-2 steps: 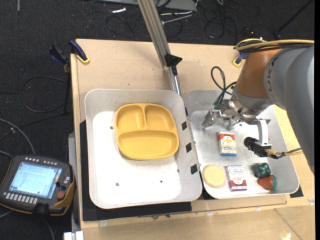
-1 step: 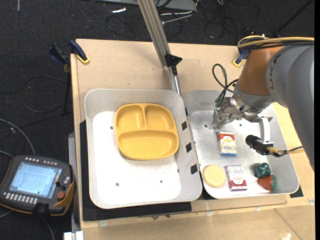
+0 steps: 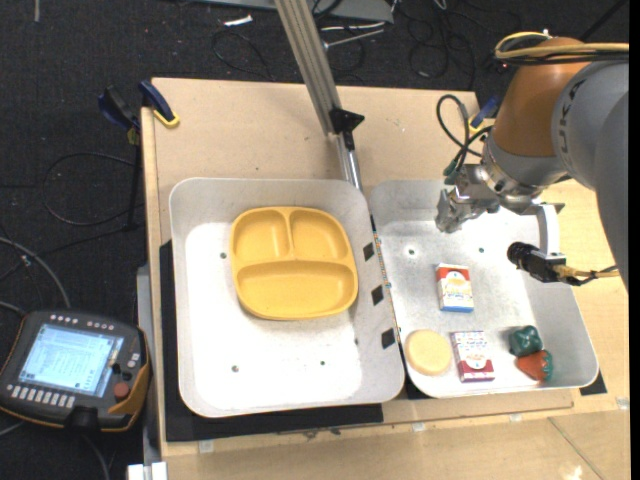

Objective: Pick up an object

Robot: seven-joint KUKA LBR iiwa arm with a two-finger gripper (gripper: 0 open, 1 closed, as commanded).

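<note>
While the fingers point(image 3: 452, 211) hang over the right bin point(image 3: 420, 203) — grip unclear, small carton point(image 3: 455, 288) below.

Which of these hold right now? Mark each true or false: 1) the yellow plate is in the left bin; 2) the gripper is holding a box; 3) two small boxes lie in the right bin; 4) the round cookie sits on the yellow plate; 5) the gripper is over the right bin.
1) The yellow plate is in the left bin. True.
2) The gripper is holding a box. False: nothing shows between its fingers, and it is above the upper part of the bin, apart from the boxes.
3) Two small boxes lie in the right bin. True: the upper box and the lower box.
4) The round cookie sits on the yellow plate. False: it lies in the right bin, beside the lower box.
5) The gripper is over the right bin. True.
</note>
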